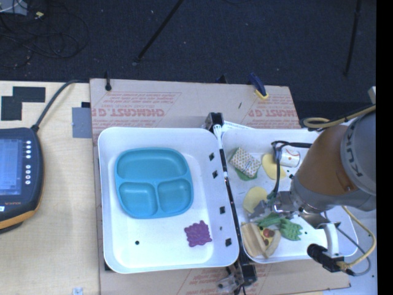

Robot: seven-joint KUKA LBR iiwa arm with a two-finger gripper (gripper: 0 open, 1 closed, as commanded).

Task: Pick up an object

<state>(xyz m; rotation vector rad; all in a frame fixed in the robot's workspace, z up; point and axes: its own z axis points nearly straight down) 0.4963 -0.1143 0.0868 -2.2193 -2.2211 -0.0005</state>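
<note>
My gripper (270,212) hangs low over the front of the right bin (288,255), with the grey and orange arm (334,165) covering that bin's right half. Right under and beside the gripper lie a green leafy toy (290,229), a pizza slice toy (260,239) and a yellow rounded piece (254,196). Farther back in the same bin are a checkered green-white item (244,162) and another yellow piece (269,165). I see nothing lifted off the bin floor.
The left bin (123,251) holds a blue divided plate (153,182) and a purple grape cluster (198,233). A teach pendant (15,171) lies at the far left of the bench. The black divider (221,189) separates the bins.
</note>
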